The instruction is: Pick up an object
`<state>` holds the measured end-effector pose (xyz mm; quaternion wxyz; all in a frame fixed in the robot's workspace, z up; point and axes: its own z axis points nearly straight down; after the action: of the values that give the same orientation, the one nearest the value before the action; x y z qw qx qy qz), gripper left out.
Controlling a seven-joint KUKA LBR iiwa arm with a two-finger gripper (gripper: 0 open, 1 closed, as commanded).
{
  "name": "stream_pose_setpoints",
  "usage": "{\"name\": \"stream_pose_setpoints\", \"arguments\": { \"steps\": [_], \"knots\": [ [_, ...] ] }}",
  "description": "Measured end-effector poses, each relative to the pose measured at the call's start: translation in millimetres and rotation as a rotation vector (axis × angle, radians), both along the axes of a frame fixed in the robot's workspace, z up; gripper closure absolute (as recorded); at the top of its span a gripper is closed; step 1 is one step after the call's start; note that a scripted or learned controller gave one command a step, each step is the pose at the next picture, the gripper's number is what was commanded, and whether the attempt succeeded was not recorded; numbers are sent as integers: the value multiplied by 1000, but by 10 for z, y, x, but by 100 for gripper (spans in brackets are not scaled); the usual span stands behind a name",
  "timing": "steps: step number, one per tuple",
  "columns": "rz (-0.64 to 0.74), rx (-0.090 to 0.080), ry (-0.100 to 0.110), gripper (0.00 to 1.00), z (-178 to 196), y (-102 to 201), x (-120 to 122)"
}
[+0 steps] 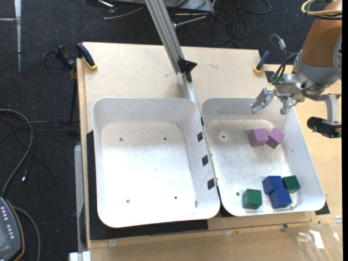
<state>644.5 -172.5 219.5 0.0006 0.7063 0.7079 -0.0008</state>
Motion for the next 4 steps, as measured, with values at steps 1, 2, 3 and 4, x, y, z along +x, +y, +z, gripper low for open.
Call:
{"name": "stream_pose_setpoints", "arguments": {
  "steps": [1,2,3,4],
  "knots": [
    [-3,-3,-9,0,-962,-268,2],
    [4,3,-1,0,-1244,263,-127],
    [-2,1,-3,100,-1133,231,-123],
    [-2,1,-3,0,-1138,230,-125]
  ]
}}
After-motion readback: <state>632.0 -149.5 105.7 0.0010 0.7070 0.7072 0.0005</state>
